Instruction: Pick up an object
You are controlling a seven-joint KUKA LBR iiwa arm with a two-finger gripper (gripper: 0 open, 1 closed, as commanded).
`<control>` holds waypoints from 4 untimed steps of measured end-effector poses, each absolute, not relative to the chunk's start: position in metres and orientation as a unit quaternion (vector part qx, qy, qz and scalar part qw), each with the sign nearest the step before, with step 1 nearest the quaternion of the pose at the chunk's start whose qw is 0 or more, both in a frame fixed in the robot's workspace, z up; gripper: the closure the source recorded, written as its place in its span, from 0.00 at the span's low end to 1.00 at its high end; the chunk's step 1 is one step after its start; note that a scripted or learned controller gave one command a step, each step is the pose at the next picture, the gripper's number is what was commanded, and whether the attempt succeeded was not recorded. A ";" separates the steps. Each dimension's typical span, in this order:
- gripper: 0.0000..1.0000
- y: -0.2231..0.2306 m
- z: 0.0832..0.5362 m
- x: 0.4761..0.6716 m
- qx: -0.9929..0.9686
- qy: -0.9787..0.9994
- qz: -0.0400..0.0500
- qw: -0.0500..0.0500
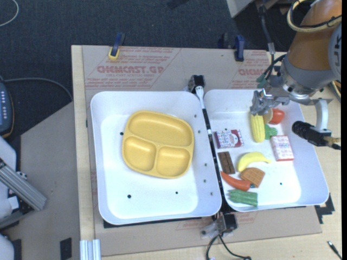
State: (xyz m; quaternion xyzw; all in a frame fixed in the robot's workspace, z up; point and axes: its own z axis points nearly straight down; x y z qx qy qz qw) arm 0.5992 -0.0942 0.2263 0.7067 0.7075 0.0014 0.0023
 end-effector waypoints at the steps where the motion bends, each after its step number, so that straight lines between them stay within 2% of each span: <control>1: 1.00 -0.073 0.216 0.549 0.707 0.707 -0.001 -0.003; 2: 1.00 -0.054 0.235 0.513 0.707 0.708 0.000 -0.002; 3: 1.00 -0.058 0.215 0.522 0.707 0.707 -0.001 -0.002; 4: 1.00 -0.051 0.225 0.509 0.707 0.707 0.000 -0.001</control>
